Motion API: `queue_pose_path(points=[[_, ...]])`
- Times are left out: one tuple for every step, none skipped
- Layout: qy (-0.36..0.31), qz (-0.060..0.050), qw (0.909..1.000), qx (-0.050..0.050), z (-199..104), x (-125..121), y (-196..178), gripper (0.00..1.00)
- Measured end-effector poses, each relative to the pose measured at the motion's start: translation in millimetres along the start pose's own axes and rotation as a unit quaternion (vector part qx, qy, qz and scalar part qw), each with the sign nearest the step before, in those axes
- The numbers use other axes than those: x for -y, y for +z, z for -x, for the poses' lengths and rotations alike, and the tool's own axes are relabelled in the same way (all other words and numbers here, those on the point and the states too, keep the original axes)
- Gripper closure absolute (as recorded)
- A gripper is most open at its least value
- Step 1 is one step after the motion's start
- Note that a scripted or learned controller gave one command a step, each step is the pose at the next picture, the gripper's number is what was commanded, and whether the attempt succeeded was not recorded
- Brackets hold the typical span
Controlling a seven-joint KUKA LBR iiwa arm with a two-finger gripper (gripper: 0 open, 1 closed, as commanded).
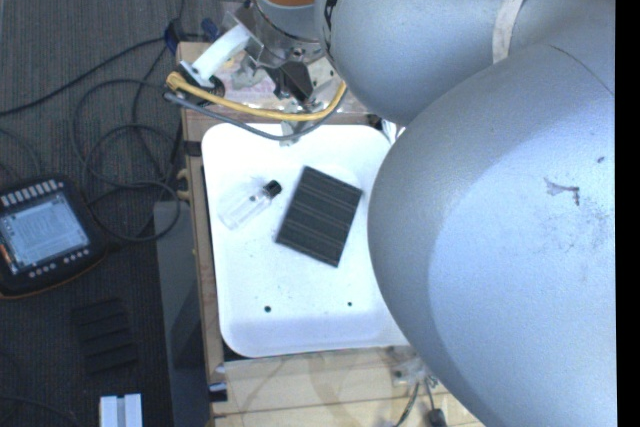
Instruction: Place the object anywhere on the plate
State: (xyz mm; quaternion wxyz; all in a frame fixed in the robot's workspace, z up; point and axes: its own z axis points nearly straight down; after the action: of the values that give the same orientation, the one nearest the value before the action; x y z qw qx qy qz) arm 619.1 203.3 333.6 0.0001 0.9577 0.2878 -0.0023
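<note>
Hanging over the far bin (pixel 300 80), the claw (pixel 291 87) sits below the orange band; whether it is apart or together cannot be told. Nearer, in the white bin (pixel 300 325), a clear small bottle (pixel 247 202) with a black cap lies just beside a dark ribbed plate (pixel 319 215), not touching it.

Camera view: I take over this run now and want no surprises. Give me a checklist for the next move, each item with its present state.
1. Bottle lying free in the near bin: ok.
2. Black ribbed pad lies apart from the bottle: ok.
3. Gripper holds something: cannot tell.
4. Gripper positioned above the bottle: not ok, it is over the far bin.
5. Plate located: cannot tell.
</note>
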Motion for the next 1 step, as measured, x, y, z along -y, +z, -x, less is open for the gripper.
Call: queue_pose_path(points=[[-0.134,0.001,0.991,0.001,110.7,6.5,-33.9,0.0]])
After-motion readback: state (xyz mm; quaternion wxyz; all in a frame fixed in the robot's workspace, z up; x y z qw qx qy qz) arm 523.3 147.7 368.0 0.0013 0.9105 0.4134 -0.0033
